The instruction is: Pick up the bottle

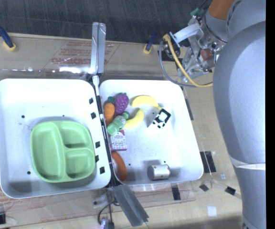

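Observation:
A small green bottle (115, 124) lies tilted at the left side of the right bin (185, 142), close to the divider. It rests between an orange carrot (109, 111), a yellow banana piece (134, 119) and a pink carton (119, 141). My gripper (193, 57) hangs beyond the right bin's far right corner, well away from the bottle, with a yellow cable looped around it. Nothing shows in its grasp.
Purple grapes (121, 102), a second yellow fruit (144, 101), a black-and-white piece (160, 119), a metal can (159, 171) and an orange item (119, 165) share the right bin. A green divided plate (62, 150) lies in the left bin (8, 128). The grey arm fills the right side.

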Motion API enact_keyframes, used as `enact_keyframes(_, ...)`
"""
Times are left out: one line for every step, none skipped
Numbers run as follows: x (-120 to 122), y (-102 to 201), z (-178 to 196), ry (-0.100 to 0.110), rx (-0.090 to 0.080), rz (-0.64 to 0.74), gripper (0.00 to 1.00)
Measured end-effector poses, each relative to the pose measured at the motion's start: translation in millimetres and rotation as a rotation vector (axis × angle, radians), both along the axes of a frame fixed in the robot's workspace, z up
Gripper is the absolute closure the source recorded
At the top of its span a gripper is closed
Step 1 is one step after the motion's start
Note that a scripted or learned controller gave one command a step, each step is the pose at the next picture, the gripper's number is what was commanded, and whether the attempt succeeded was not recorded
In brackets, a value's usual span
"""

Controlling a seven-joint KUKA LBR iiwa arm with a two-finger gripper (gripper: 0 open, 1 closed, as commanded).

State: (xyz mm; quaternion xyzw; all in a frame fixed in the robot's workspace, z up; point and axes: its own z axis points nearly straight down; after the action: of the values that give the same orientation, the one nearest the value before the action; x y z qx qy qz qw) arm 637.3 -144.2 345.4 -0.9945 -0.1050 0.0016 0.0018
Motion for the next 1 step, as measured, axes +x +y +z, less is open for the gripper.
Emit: enact_keyframes(-76.6,-36.1,-95.2,0.003,0.0,-0.004,1.0)
